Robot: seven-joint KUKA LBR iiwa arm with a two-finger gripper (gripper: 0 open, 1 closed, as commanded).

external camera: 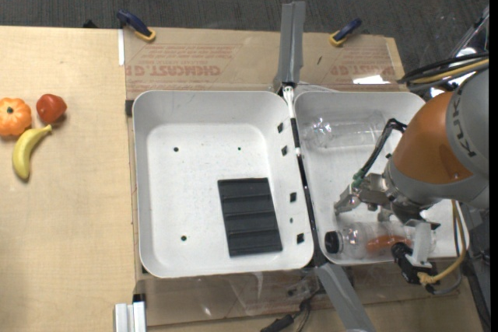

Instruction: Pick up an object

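In the right bin point(436, 101), my gripper point(367, 202) hangs low under the orange wrist band. It hovers just above a clear bottle with a black cap point(346, 239), which lies on its side at the bin's front and has something orange by its right end. A second clear bottle point(342, 130) lies at the back of the same bin, apart from the gripper. A black ridged block point(249, 216) rests flat in the left bin point(156, 167).
An orange point(13, 117), a red apple point(50, 108) and a banana point(26, 151) sit on the wooden bench far left. Two clamps point(135, 24) point(345, 30) hold cardboard behind the bins. Cables trail at the right edge.
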